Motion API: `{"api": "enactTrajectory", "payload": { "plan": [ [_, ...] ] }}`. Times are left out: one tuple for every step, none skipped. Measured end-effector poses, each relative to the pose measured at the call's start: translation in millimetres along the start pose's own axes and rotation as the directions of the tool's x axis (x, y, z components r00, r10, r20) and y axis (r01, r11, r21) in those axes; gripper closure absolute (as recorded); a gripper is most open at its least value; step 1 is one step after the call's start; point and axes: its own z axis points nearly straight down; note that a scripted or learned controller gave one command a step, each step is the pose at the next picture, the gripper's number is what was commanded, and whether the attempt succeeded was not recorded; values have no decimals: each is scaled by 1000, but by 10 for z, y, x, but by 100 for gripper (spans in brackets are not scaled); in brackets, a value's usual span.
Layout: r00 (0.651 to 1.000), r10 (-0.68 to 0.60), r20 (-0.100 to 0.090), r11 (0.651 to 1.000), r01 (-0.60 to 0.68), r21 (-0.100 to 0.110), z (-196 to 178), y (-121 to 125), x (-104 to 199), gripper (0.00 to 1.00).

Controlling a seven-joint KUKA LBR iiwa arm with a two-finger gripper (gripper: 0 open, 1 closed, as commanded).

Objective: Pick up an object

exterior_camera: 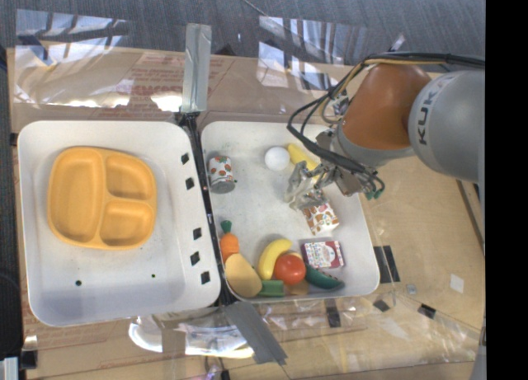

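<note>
My gripper (304,189) hangs over the right bin (247,147), its metal fingers pointing down in the bin's right middle. A small red and white carton (322,218) lies just below and right of the fingertips. A white ball (277,157) and a yellow piece (299,157) lie up and left of the gripper. A printed can (220,172) stands at the bin's left side. Along the front lie a carrot (229,243), a banana (273,256), a tomato (290,268), a second carton (322,254) and a green vegetable (323,280). Nothing shows between the fingers.
The left bin (33,288) holds an orange divided plate (101,197). A yellow wedge (242,276) and a green piece (272,288) lie at the right bin's front left. The arm (404,114) and its cables cover the bin's far right corner.
</note>
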Motion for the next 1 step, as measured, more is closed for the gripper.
{"api": "enactTrajectory", "payload": {
  "plan": [
    [996,85,-4,996,-85,-2,-1201,127,-717,100]
  ]
}}
